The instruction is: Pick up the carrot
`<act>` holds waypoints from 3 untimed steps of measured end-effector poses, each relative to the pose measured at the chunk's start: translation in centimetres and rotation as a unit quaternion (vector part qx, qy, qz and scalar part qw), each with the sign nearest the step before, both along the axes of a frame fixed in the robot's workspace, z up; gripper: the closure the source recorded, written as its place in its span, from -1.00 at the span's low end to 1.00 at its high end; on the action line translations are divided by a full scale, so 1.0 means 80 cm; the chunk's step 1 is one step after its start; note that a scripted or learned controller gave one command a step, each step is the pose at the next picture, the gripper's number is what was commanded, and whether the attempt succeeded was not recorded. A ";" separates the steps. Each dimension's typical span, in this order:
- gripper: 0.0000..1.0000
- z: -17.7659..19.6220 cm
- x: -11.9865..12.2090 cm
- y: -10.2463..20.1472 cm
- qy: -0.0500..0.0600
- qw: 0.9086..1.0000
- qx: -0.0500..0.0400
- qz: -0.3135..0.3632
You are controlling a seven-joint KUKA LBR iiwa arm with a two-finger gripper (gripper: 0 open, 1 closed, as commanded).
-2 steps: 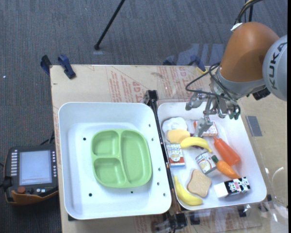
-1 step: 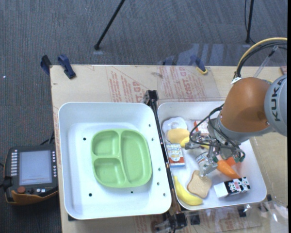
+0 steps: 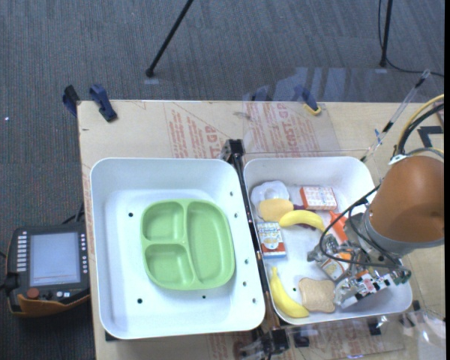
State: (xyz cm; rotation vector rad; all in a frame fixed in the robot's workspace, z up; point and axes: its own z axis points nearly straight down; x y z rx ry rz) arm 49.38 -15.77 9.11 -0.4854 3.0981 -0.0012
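The carrot (image 3: 337, 226) is an orange piece in the right bin (image 3: 360, 169), just right of a banana (image 3: 301, 218); the arm's cabling hides most of it. My gripper (image 3: 343, 267) hangs low over the bin's right half, just below and beside the carrot, under the orange wrist band (image 3: 411, 198). The wrist and cables cover what lies directly under the gripper.
The right bin also holds a fried egg (image 3: 269, 193), a red box (image 3: 318, 197), a small carton (image 3: 271, 239), a second banana (image 3: 285, 295) and a bread slice (image 3: 319, 295). A green divided plate (image 3: 187, 244) lies in the left bin (image 3: 105, 201). A pendant (image 3: 51, 265) sits left of the bench.
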 end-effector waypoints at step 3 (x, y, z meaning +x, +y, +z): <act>-1.00 -0.005 0.042 -0.011 0.004 0.930 0.001 -0.367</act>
